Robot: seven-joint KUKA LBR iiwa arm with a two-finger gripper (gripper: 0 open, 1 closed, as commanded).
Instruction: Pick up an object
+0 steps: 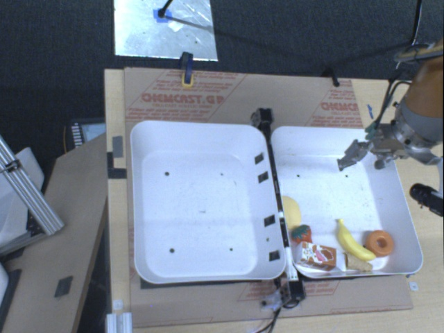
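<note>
A curved yellow banana (350,240) is being seen lying in the right bin (326,144), toward its near corner, just beside an orange ring-shaped donut (379,242). A small printed packet (319,256) and a pale yellow rounded item (291,211) are lying near the divider. The gripper (364,155) is being held above the far half of that bin, well apart from the objects — whether its fingers are parted cannot be told. The left bin (201,200), smooth white plastic, is sitting on a printed cardboard sheet (208,96) — beyond it, dark carpet (55,33) is bearing a shiny metal plate (165,18).
</note>
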